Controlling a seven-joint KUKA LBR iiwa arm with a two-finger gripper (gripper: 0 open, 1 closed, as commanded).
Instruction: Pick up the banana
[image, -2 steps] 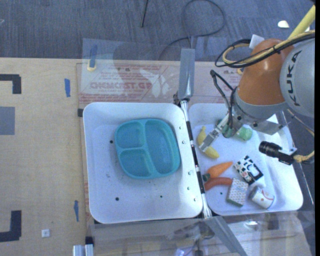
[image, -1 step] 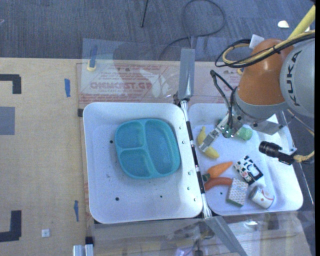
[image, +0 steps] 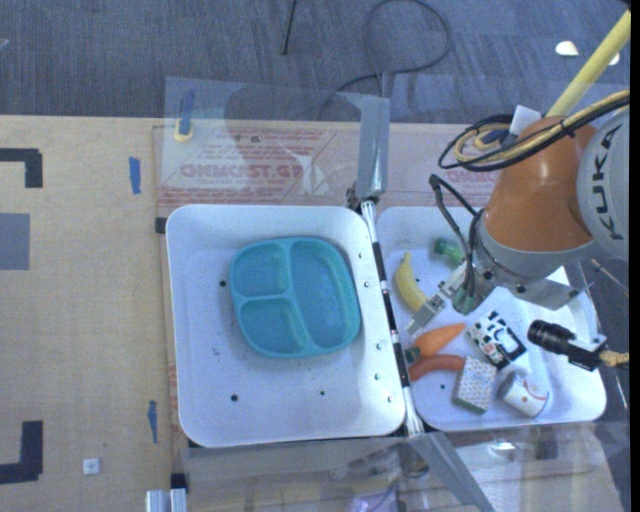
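Arm (image: 545, 190) is in from the right, over the right bin (image: 412, 226), with the gripper (image: 432, 308) low near that bin's left half. From this angle I can't tell whether the gripper is released or clenched - the wrist body covers most of it. I see nothing held in it.

Banana (image: 407, 282) lies in the right bin just left of the gripper tip, close to the bin's left wall. It lies flat on the floor, long axis running roughly up-down in the view, with a slight curve. Its lower end is right beside the tip; I can't tell if they touch.

Everything else, placed from the gripper tip:
- carrot (image: 441, 338) just below it, lying flat and angled, narrow end toward the bin's left wall
- red-orange piece (image: 436, 366) below the carrot, near it and roughly parallel
- green piece (image: 444, 246) above, partly tucked under the wrist
- black-and-white patterned item (image: 496, 338) to the right and slightly below, just beside the carrot's thick end
- speckled block (image: 475, 384) below and to the right, beside the red-orange piece
- white cup (image: 526, 394) further right of the block, on its side, near the bin's lower edge

Left bin (image: 205, 400) sits well to the left, past the shared wall - it holds a teal divided plate (image: 295, 297) with three compartments, lying flat near the middle.
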